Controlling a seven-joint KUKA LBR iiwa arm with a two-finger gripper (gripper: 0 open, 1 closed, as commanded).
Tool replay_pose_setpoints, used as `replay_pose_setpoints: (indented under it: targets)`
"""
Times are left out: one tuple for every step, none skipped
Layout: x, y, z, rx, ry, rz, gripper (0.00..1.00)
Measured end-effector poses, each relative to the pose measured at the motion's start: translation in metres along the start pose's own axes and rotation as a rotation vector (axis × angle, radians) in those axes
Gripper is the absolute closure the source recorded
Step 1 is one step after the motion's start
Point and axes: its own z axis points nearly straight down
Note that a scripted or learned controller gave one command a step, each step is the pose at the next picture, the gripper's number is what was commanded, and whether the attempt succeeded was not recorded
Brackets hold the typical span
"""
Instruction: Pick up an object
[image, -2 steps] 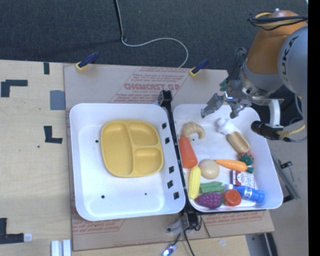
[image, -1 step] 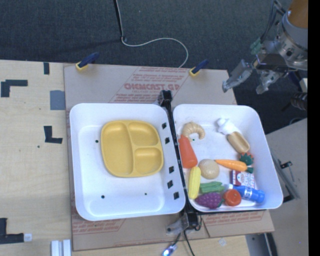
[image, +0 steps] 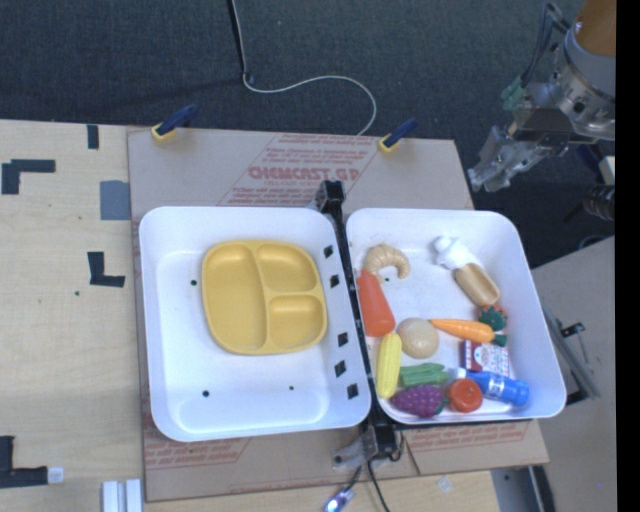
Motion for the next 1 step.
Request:
replay_pose_setpoints:
  targets:
    - [-0.0670, -0.0588, -0.0458, -0.003, 0.000, 0.008, 1.00]
